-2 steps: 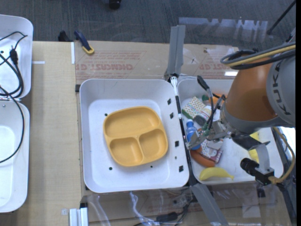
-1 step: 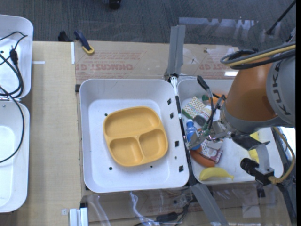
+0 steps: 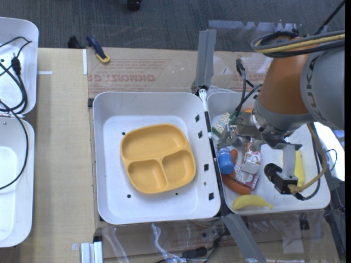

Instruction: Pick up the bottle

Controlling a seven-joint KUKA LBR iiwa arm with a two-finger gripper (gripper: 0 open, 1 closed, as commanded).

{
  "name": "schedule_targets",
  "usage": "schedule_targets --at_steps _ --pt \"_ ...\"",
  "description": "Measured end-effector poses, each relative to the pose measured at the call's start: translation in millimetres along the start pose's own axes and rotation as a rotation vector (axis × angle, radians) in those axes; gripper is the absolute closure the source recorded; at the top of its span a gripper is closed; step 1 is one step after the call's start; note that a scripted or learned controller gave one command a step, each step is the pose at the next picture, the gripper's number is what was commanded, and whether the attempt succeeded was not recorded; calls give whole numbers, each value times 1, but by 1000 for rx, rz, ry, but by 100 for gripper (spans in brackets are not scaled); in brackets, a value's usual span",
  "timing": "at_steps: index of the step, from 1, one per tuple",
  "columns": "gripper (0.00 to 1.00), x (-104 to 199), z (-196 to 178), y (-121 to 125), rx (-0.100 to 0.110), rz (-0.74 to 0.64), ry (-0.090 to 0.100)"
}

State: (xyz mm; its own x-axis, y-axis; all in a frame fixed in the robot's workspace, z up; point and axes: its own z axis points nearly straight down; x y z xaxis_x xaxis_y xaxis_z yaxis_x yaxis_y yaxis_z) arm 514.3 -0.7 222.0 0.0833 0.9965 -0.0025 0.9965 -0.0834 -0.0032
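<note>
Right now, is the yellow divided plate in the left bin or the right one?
In the left bin. The yellow divided plate lies flat, compartments up, inside its walls; the arm is over the right bin.

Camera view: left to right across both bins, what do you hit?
Yellow divided plate in the left bin → blue-capped bottle → carrot → banana → arm's orange band.

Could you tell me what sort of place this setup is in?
Probably a robotics lab or test cell. A grey and orange arm reaches over two white bins, one holding a yellow divided tray, the other toy-like items. Office-chair casters stand on carpet behind the bench.
</note>
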Motion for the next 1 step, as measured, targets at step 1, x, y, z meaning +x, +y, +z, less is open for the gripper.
schedule_targets --at_steps 1 --pt "0 61 32 -14 2 37 0"
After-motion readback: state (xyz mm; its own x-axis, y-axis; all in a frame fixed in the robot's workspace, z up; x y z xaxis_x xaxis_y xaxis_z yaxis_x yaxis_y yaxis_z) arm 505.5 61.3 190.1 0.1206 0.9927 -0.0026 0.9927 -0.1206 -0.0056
